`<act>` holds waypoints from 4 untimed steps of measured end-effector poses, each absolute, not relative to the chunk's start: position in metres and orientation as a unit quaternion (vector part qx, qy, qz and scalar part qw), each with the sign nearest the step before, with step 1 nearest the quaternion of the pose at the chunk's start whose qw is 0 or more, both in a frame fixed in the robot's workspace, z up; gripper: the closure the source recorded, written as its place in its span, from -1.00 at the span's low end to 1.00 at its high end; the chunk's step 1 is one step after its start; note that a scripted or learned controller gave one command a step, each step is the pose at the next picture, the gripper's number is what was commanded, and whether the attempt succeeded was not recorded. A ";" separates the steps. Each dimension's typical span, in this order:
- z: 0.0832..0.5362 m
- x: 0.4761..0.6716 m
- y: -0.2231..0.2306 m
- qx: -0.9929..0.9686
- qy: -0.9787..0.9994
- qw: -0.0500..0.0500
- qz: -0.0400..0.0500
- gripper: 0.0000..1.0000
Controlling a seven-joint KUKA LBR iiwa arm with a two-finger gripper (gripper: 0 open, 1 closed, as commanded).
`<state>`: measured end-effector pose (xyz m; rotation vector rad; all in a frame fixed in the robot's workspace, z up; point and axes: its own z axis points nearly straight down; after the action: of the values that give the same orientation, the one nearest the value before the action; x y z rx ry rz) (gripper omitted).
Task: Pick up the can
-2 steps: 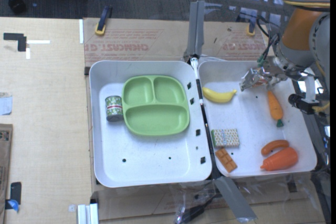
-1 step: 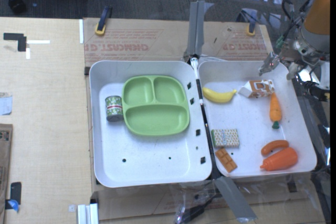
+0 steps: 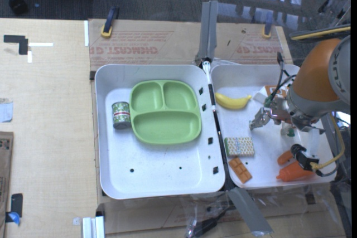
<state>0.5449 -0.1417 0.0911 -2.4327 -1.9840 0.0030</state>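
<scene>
bins (image 3: 106,136): smooth white plastic, shallow, on cardboard over pale wood bench | plate (image 3: 165,111): matte green, three compartments, far left of gripper (image 3: 261,120) | banana (image 3: 232,100): yellow, curved, just left of gripper | can (image 3: 120,115): small cylinder, on its side, left bin, beyond plate | gripper: over right bin, grip state unclear

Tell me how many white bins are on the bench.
2. The left bin bears the green plate and can; the right bin bears the banana, under the arm.
</scene>
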 end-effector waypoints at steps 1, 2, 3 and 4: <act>0.092 0.608 -0.159 -0.785 -0.620 0.000 0.001 -1.00; 0.092 0.583 -0.152 -0.777 -0.630 0.001 0.001 -1.00; 0.092 0.564 -0.153 -0.721 -0.693 0.001 0.001 -1.00; 0.092 0.644 -0.168 -0.757 -0.653 0.006 0.002 -1.00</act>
<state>0.6439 -0.1676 0.0922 -2.3692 -2.0446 0.0069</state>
